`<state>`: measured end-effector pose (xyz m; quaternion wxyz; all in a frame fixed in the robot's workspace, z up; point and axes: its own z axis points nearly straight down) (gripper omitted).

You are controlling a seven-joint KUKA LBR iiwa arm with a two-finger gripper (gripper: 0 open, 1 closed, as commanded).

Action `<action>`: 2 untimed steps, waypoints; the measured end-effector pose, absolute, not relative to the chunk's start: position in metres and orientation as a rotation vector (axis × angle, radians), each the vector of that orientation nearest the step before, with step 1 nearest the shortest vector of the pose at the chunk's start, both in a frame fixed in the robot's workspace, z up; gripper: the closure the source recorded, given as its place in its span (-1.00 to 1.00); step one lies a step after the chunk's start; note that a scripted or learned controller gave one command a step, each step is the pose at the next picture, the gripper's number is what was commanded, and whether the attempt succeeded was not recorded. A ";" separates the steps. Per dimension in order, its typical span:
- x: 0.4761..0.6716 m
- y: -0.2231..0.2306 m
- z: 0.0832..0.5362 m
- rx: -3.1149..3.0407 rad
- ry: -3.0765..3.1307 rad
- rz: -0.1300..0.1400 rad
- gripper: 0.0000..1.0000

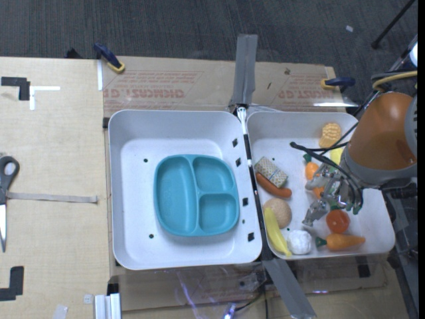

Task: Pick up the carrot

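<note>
Overhead, arm [382,135] reaches into right bin [378,241], likely lining up for the pick. Left bin [123,198] holds a blue divided plate [197,195]. Gripper [317,212] hangs above the food, jaws slightly apart, holding nothing. Carrot [344,242] lies near front edge, beside tomato [337,220].

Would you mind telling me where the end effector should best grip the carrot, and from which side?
Probably at the middle of the carrot, from above. It lies flat and lengthwise along the right bin's near wall, green top towards the white ball, with a tomato close behind, so the sides are crowded.
</note>
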<state>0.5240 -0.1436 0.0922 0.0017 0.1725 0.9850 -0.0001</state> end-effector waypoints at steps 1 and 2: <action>0.526 -0.143 0.102 0.535 3.087 -0.002 1.00; 0.613 -0.129 0.093 0.456 3.103 0.000 1.00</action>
